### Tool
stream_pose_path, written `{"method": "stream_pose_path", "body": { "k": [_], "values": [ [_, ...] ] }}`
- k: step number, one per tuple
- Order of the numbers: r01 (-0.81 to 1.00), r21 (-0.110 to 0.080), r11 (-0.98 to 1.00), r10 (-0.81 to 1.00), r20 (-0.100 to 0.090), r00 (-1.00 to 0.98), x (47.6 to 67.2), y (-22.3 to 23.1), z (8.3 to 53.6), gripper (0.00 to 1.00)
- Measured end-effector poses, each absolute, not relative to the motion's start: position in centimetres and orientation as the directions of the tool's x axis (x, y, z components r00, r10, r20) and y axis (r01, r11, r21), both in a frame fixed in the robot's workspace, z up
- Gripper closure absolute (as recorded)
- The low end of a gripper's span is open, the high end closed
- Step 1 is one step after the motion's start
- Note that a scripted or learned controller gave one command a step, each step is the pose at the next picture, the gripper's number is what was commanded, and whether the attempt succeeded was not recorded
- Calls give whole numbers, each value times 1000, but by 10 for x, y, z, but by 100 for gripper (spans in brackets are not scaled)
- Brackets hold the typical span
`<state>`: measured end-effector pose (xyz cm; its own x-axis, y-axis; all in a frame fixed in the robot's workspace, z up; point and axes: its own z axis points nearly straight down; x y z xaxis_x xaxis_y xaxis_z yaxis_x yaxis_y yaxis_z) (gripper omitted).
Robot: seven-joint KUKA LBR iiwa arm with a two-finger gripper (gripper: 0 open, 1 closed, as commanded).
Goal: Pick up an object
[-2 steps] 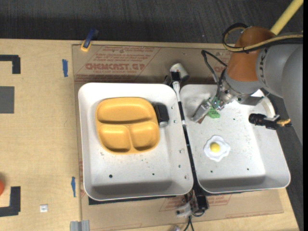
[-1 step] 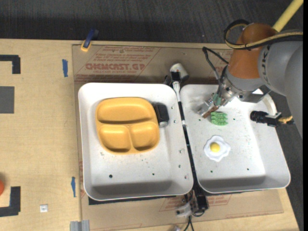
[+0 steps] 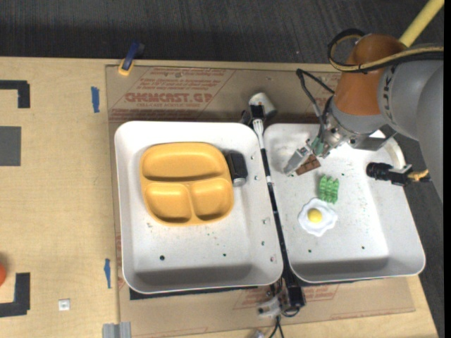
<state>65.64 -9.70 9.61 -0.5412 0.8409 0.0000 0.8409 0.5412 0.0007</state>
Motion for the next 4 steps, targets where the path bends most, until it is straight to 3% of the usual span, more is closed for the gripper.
{"method": "stream_pose_path", "body": {
  "k": [1, 2, 3, 4],
  "values": [
    [677, -22, 735, 678, 27, -735, 660, -102, 84, 0],
    [598, 1, 801, 598, -1, -801, 605, -106, 131, 0],
    [317, 3, 948, 317, -6, -948, 573, -100, 87, 0],
    [320, 1, 948, 320, -4, -948, 629, -113, 88, 0]
  ]
}}
